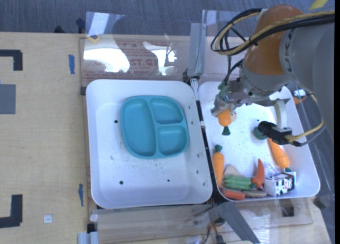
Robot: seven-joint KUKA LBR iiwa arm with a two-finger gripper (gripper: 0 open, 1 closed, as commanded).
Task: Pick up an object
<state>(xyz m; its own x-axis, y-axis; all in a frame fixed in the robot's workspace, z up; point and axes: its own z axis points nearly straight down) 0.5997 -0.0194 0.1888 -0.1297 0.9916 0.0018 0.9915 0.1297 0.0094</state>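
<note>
- Orange toy carrot (225, 117), small with a green stem below it, sits directly under the gripper (227, 106) over the right bin (311, 168), near its left wall.
- From the camera view, the fingers seem closed on the carrot's top and the carrot looks raised off the bin floor, though the slant makes the lift hard to confirm.
- Other toys lie along the bin's lower edge: a second carrot (218, 166), a third carrot (279, 153), green beans (237, 182) and a white cube (280, 183).
- The left bin (101, 131) holds a blue divided plate (154, 126).
- By my judgement the grasp is made; what is left is raising the carrot clear.
</note>
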